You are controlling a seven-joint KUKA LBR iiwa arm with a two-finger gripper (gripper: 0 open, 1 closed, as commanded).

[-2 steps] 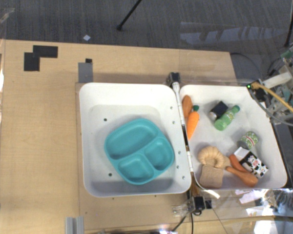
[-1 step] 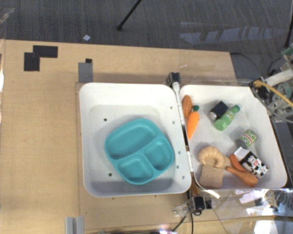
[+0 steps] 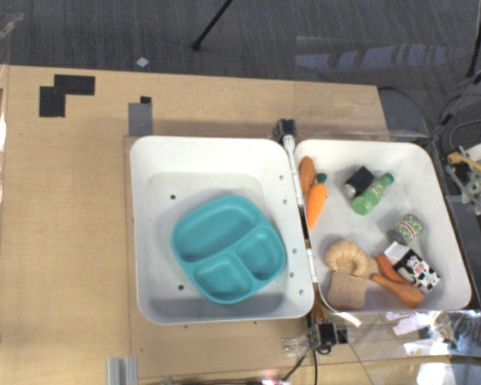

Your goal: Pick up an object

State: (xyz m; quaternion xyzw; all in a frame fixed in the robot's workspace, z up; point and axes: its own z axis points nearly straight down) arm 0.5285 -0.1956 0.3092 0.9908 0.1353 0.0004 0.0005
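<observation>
Two white bins are set side by side on a wooden bench [image 3: 56,239]. The left bin [image 3: 148,183] is filled with just one thing: a blue-green plate [image 3: 228,249]. The plate is split into three parts and is laid flat near the middle of the bin.

The things to be picked up are kept in the right bin [image 3: 433,175]. A small orange carrot [image 3: 316,204] with a green top is laid against the bin's left wall. A brown-orange roll [image 3: 306,171] is placed just behind the carrot, touching it. A green bottle [image 3: 371,194] is laid on its side near the back of the bin, and a small black thing [image 3: 358,180] is pressed up against it. What the black thing is cannot be told. A little green and white tub [image 3: 406,228] is tipped over near the right wall.

At the front of the bin, a puffy bread bun [image 3: 349,255] is seen, and a flat tan square [image 3: 347,290] is tucked just in front of it, touching it. A long orange stick [image 3: 398,282] is laid at a slant beside them. A small box with black and white spots [image 3: 418,270] is rested right next to the stick.

Some black squares [image 3: 64,93] are stuck on the bench far to the left, well apart from the bins. A few wires [image 3: 325,337] are bunched at the front edge between the bins.

Whether the gripper is spread or pressed together cannot be told.
</observation>
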